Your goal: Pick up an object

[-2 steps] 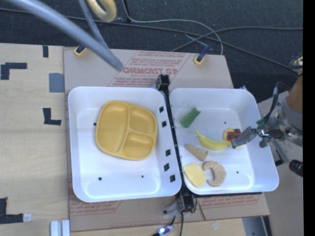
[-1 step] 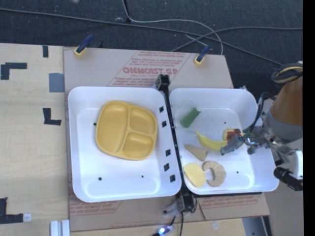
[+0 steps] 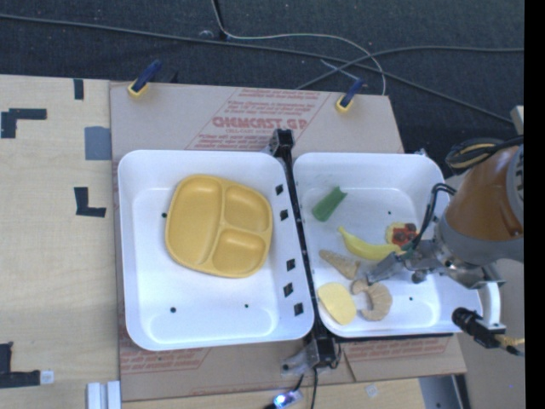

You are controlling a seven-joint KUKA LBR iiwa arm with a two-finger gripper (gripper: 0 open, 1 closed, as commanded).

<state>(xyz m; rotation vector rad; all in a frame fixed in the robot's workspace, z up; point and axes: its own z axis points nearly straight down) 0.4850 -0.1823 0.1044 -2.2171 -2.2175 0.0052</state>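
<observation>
Honestly, what worries me most from my seat is the crowding under the two-finger gripper [image 3: 375, 274]. It sits low in the right white bin [image 3: 366, 167], toward that bin's 5 o'clock, and I cannot tell how it is set or whether anything is in it. Directly below its tip lies a tan, curled, ring-like piece [image 3: 377, 301], my best guess at the target, touching a pale yellow flat disc [image 3: 337, 302] on its 9 o'clock side. A tan wedge-shaped piece [image 3: 341, 263] lies just at the tip's 10 o'clock, and a yellow plastic banana [image 3: 364, 245] just at its 12 o'clock. With neighbours this tight, I judge a descent could land on two items at once, or nudge the disc and slide the curled piece away before any grip forms. The bin's near wall is also close, so the piece could get pushed up against it.

The curled piece looks small, low and rounded, with an open centre, so I'd expect little to pinch. A green block [image 3: 328, 204] and a small red and yellow item [image 3: 402, 232] lie farther off. The left white bin [image 3: 136, 254] holds a yellow sectioned plastic plate [image 3: 218, 226].
</observation>
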